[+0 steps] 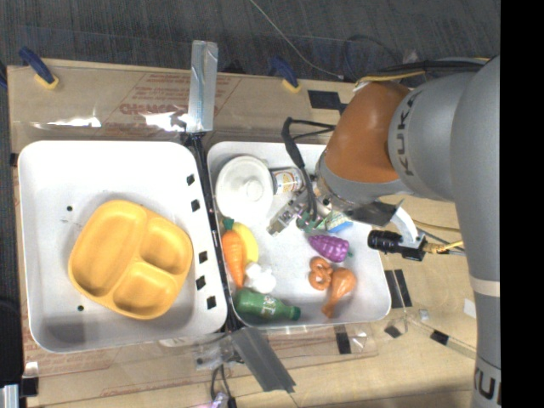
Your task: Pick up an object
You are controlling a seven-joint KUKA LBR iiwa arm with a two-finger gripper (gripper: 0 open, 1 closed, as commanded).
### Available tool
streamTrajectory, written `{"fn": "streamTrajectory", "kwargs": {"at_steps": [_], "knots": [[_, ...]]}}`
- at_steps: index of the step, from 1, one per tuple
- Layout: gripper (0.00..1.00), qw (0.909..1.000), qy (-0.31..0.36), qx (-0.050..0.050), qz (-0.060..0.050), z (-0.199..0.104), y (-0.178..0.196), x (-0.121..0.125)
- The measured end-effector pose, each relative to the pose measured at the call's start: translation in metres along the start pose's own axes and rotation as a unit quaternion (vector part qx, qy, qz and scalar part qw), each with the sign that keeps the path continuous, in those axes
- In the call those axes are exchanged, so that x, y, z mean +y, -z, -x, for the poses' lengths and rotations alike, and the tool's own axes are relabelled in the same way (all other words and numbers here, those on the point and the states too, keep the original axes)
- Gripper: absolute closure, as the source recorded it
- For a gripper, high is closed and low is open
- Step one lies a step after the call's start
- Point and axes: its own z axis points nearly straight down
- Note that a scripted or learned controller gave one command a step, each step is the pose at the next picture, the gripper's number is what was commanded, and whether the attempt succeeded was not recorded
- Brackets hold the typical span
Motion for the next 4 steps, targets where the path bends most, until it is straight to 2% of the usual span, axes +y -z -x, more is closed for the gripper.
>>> {"fn": "streamTrajectory", "kwargs": {"at_steps": [1, 2, 3, 4], "knots": [[1.0, 0.9987, -0.051, -0.004, 0.002, 0.061, 0.121, 0.009], [1.0, 0.9947, -0.103, 0.002, -0.002, 0.054, 0.08, 0.087], [1.0, 1.0, 0.001, -0.002, 0.0, 0.077, 0.132, 0.066], [1.0, 0.9994, 0.036, 0.001, -0.001, 0.124, 0.107, 0.006]]}}
